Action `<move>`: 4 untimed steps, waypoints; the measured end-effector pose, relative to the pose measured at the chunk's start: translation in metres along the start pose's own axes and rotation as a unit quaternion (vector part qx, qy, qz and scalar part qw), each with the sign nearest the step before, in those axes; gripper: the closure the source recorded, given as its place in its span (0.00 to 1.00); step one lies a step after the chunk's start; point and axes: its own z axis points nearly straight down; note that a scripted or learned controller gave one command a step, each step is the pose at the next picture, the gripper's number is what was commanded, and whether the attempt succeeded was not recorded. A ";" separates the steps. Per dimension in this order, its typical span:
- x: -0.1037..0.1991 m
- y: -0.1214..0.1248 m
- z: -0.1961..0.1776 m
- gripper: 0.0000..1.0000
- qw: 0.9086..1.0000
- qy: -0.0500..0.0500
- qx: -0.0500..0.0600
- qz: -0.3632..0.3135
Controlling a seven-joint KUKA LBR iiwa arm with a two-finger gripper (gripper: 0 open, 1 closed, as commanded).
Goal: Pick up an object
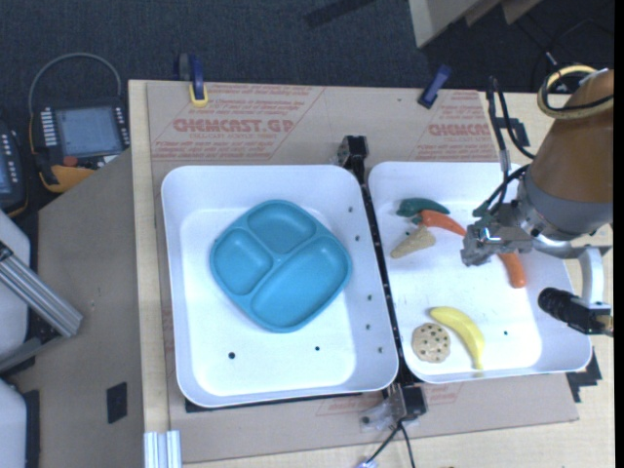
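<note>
The right bin [444,286] holds several small items. A carrot [444,223] with a dark green top lies at its far left, and a beige wedge [411,245] sits just below it. A second orange piece [514,267] lies right of centre. A yellow banana [460,331] and a round cookie [430,341] rest near the front edge. My gripper [483,243] hangs low over the middle of this bin, between the carrot's tip and the orange piece, close to both. The wrist hides whether anything is in its grasp.
The left bin [180,271] bears a blue divided plate [281,263]. A black clamp [353,150] sits where the bins meet at the back. The arm's grey and orange body [575,174] covers the right bin's far right corner.
</note>
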 end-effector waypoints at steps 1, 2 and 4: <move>0.055 0.017 0.004 1.00 1.000 0.001 0.000 -0.003; 0.102 0.036 -0.011 1.00 1.000 0.001 -0.001 -0.003; 0.190 0.079 -0.019 1.00 1.000 0.001 -0.001 -0.003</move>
